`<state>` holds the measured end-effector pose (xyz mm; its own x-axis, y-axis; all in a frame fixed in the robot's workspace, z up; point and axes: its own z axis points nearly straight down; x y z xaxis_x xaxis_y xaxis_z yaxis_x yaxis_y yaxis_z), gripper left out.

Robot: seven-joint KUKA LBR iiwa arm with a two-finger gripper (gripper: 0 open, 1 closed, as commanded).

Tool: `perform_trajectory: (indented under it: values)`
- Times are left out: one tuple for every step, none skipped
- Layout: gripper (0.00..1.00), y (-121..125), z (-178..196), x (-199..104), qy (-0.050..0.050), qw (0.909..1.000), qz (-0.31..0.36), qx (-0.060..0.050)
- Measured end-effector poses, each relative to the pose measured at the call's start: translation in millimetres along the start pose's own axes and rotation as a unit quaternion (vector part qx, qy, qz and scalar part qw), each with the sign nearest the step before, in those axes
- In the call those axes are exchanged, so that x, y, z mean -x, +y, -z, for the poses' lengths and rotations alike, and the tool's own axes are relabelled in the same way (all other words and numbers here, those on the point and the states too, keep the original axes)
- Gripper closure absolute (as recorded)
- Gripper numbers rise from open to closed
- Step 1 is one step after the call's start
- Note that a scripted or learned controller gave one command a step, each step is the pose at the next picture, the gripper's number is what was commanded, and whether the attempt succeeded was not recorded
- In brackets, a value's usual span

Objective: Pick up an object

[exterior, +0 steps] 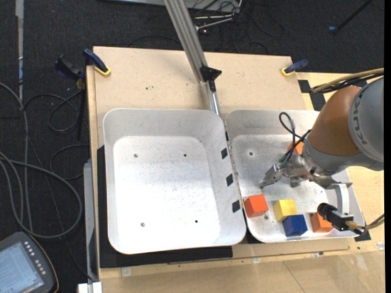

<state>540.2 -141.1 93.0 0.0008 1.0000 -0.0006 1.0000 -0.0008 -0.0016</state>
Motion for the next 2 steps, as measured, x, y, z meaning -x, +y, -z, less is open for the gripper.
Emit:
perform_trajectory:
  values:
    - [1.0, 1, 13, 0, 0.0, 1.0, 0.0, 0.002]
    - [1.0, -5, 62, -7, 0.0, 1.0, 0.001, 0.004]
